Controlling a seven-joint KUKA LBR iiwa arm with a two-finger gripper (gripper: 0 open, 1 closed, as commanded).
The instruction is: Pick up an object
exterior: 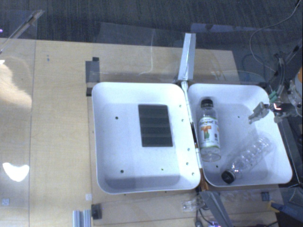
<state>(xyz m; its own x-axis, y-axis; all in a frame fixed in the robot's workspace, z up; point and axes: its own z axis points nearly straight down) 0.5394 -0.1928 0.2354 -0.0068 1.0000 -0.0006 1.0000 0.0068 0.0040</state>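
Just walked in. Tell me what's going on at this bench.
A robot arm reaches in from the right, its gripper over the right bin and holding nothing. That bin has two bottles lying down: a labelled bottle by the left wall and a clear bottle. The left bin holds a dark slab.

Arm: enters at the right edge, mostly cut off, with cabling around the wrist.
Tool: grey, slanting down and leftward from the wrist.
Wrist: just right of the tool, bearing green and red marks.
Load: none seen at the tip.
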